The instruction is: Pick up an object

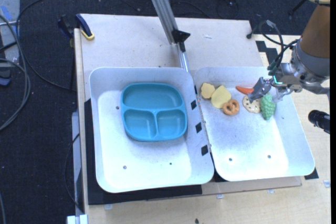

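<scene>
Green grapes (268, 106) seemingly touching jaws (264, 91)

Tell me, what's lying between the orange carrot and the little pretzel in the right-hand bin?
Nothing: bare white bin floor separates the carrot from the pretzel, seen from the overhead camera.

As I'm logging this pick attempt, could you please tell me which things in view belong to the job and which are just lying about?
Job in hand:
gripper
green grapes
cracker
pretzel
yellow pieces
orange carrot
right bin

Lying about:
blue divided tray
left bin
blue and yellow tool
</scene>
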{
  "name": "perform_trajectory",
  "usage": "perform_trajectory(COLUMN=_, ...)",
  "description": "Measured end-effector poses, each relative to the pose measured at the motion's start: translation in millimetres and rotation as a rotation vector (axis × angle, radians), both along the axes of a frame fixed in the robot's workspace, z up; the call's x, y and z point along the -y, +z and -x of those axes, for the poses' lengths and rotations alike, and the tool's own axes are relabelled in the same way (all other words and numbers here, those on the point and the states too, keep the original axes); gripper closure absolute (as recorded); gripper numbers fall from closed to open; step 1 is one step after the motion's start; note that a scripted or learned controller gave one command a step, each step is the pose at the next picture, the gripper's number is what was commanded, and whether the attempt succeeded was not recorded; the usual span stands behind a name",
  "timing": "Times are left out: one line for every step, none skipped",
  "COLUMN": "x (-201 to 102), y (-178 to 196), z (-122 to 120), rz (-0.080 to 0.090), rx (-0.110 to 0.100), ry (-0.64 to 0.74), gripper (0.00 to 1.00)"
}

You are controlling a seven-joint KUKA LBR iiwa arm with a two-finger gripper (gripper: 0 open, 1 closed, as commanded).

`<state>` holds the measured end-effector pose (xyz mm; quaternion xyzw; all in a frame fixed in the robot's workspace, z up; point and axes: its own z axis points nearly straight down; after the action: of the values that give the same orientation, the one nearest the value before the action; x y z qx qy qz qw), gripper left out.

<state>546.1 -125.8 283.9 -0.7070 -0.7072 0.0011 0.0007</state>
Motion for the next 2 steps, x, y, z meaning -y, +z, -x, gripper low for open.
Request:
perform_trajectory(x=0, y=1, z=0, rz=0.000, rx=0.002, ry=0.000, gripper=0.00)
perform_trajectory(x=-10, y=-53, z=3, rz=-0.001, rx=-0.002, ry=-0.001, gripper=0.00)
